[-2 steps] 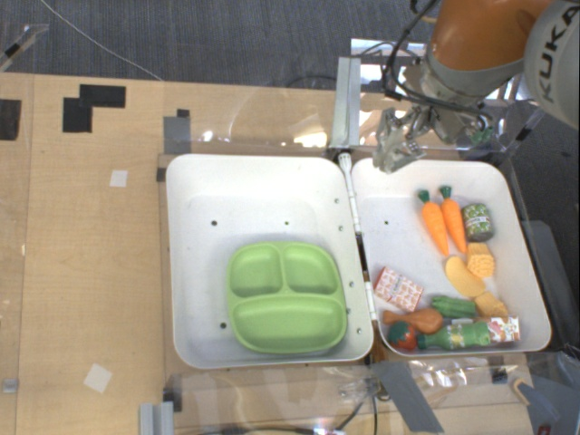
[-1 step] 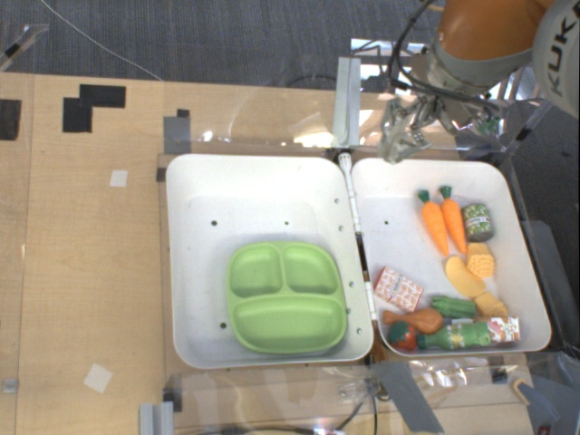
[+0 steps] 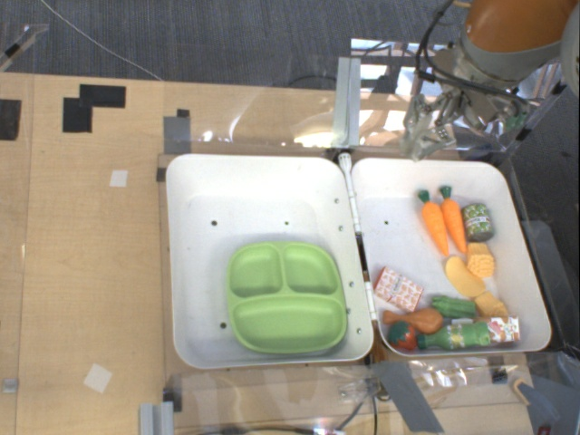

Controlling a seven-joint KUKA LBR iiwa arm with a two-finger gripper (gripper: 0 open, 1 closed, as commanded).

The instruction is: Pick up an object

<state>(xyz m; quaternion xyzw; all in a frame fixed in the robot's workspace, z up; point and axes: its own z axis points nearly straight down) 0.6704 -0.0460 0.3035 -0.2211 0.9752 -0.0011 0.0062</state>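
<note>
While the arm [image 3: 512, 16] hangs over the far edge of the right bin [image 3: 390, 193], its gripper [image 3: 433, 134] sits above the bin's back rim, near the divider between the two bins. Whether the fingers are spread or closed cannot be told from this view, since they blur into the metal and glare behind them; nothing is visibly held between them.

Toy food crowds the right bin's near and right parts. Two carrots [image 3: 442, 220] lie side by side with green tops pointing away, just beside a small dark green packet [image 3: 477, 221]. Below that sits a yellow corn piece [image 3: 481, 263], touching a pale yellow slice [image 3: 464, 278]. A red-and-white patterned box [image 3: 398, 289] lies closer to the divider. Along the near wall lie a brown drumstick [image 3: 415, 320], a green vegetable [image 3: 452, 305] and a long green-and-red carton [image 3: 471, 334].

A green divided plate [image 3: 286, 296] rests in the left bin [image 3: 204, 207], toward its near side. Both bins stand on the wooden table [image 3: 82, 270], which has black squares [image 3: 91, 104] on its far left.
</note>
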